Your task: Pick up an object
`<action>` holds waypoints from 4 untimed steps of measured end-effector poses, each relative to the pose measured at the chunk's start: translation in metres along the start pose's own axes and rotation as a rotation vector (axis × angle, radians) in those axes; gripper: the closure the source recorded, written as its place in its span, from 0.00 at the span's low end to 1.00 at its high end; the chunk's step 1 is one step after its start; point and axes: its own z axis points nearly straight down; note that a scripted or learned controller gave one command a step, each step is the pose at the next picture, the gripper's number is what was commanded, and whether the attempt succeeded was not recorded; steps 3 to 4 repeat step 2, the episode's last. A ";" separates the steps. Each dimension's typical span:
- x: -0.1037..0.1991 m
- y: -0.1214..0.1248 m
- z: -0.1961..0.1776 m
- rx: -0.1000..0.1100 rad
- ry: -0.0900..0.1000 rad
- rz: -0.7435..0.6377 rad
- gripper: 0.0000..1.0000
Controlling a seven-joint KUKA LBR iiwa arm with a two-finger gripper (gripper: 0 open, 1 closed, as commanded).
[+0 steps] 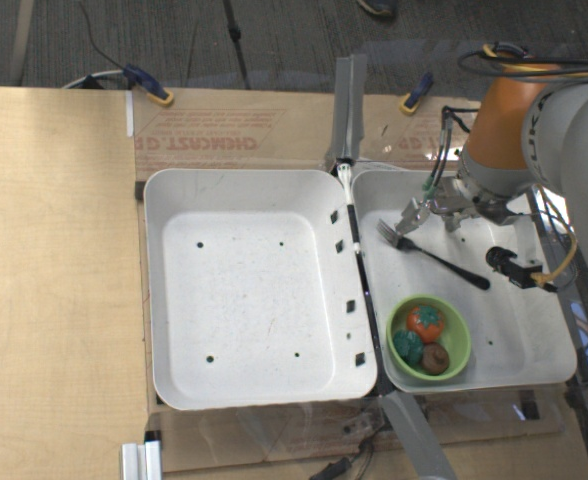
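A fork (436, 259) with a grey head and a long black handle lies slantwise in the right bin (534, 353), head toward the bin's left wall. My gripper (431, 218) hangs over the back of that bin, just behind the fork's head. It is open, and nothing shows between its fingers (411, 217). A green bowl (460, 349) sits at the front of the same bin. It holds an orange toy (425, 321), a teal piece (408, 344) and a brown piece (435, 359).
The left bin (164, 268) stands next to the right one, with a row of small black clips along their shared wall (355, 268). Cardboard lies behind the bins with two clamps (149, 85) on its far edge. A bare wooden bench top (44, 268) spreads to the left.
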 end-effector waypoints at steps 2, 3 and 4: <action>-0.028 0.005 -0.118 -0.004 -0.004 -0.299 0.00; -0.028 0.005 -0.118 -0.004 -0.004 -0.299 0.00; -0.028 0.005 -0.118 -0.004 -0.004 -0.299 0.00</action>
